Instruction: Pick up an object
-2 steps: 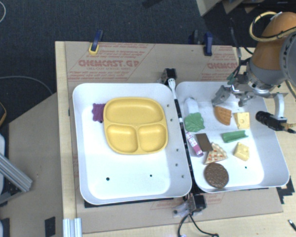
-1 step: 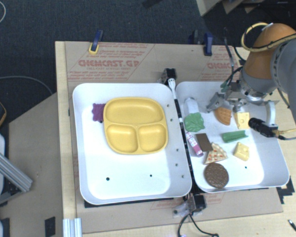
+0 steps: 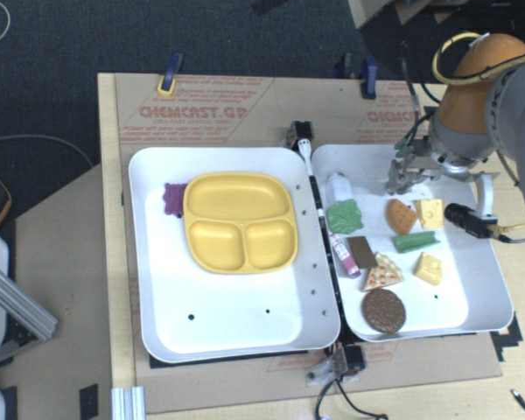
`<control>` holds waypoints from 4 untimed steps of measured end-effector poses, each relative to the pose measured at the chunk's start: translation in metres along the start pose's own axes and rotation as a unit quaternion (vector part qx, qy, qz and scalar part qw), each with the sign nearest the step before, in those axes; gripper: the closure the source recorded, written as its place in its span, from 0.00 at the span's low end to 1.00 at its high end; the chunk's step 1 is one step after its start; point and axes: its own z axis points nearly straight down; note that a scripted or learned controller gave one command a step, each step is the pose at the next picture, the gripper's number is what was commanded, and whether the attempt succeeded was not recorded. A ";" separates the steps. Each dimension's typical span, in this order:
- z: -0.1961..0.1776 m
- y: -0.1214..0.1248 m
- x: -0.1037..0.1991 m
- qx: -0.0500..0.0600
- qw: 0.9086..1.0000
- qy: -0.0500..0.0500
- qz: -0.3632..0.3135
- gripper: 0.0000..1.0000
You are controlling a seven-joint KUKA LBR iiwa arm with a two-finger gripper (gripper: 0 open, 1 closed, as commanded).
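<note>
A: Where is the camera mounted?

B: There is a single view. It sits above the bench and looks down at a slant, taking in the light-brown cardboard bench top (image 3: 245,103) and some dark floor beyond its far edge.

A: How near is it?

B: Moderately far. Both shallow white plastic bins fit whole in the frame: the left bin (image 3: 157,261) near the centre, the right bin (image 3: 481,296) toward the right side.

A: And the arm?

B: The grey arm with its orange band (image 3: 472,86) enters from the right edge.

purple item (image 3: 173,199) partly under yellow tray (image 3: 241,220), perhaps cloth
</note>
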 end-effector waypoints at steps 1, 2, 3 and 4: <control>-0.050 -0.001 0.010 -0.001 1.000 0.000 0.001 1.00; -0.095 0.005 0.006 -0.003 1.000 -0.001 0.001 1.00; -0.130 0.005 0.006 -0.002 1.000 -0.001 0.001 1.00; -0.140 -0.020 0.048 0.002 1.000 0.000 0.001 1.00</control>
